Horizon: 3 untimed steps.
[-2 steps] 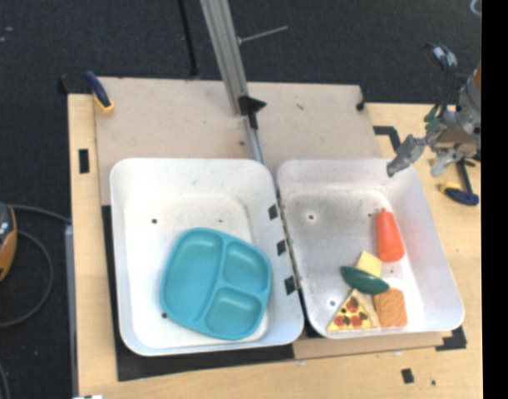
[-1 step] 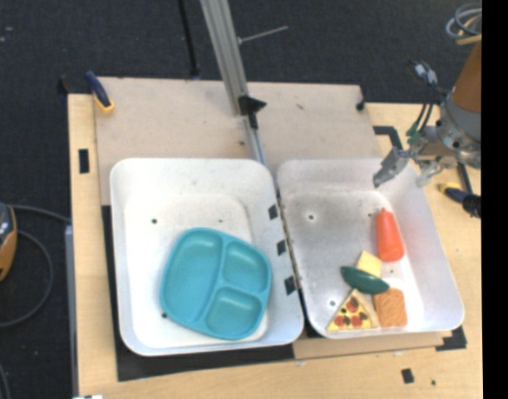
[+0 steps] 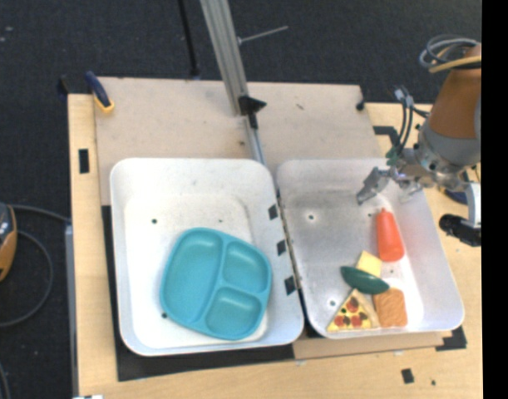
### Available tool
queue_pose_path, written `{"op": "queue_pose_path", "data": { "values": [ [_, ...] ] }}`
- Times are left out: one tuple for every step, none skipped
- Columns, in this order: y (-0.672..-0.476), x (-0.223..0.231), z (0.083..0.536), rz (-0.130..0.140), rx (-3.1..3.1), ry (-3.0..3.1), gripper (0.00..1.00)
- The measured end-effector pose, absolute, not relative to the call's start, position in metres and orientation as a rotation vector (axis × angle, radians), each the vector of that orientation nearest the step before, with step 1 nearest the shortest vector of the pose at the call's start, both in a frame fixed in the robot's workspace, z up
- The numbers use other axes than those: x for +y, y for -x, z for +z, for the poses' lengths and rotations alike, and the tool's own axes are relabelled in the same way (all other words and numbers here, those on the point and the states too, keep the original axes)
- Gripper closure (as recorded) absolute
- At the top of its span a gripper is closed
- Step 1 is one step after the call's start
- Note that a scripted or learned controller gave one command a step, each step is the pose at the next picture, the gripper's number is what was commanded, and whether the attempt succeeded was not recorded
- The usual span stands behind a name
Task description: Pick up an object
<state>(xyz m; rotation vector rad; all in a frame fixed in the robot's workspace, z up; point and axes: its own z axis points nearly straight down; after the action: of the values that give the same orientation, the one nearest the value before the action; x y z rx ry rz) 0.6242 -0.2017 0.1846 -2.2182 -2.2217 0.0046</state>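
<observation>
Here the gripper (image 3: 377,184) hangs over the upper part of the right bin (image 3: 320,248), nothing between its fingers, though whether they are apart or together I cannot tell. Below it in that bin lies an orange carrot-like toy (image 3: 390,234), and near the bin's lower edge cluster a yellow piece (image 3: 369,263), a dark green piece (image 3: 367,281), a pizza slice (image 3: 352,314) and a tan toast-like piece (image 3: 392,307). The left bin (image 3: 137,189) holds a blue divided plate (image 3: 215,283).
</observation>
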Motion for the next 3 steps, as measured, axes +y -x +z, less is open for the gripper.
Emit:
{"op": "queue_pose_path", "data": {
  "values": [
    [-0.627, -0.209, 0.135, 0.005, -2.221, 2.221, 0.0],
    [-0.629, -0.21, 0.15, -0.001, -2.227, 2.226, 1.0],
    [-0.638, -0.211, 0.213, -0.005, -2.23, 2.224, 1.0]
  ]
}}
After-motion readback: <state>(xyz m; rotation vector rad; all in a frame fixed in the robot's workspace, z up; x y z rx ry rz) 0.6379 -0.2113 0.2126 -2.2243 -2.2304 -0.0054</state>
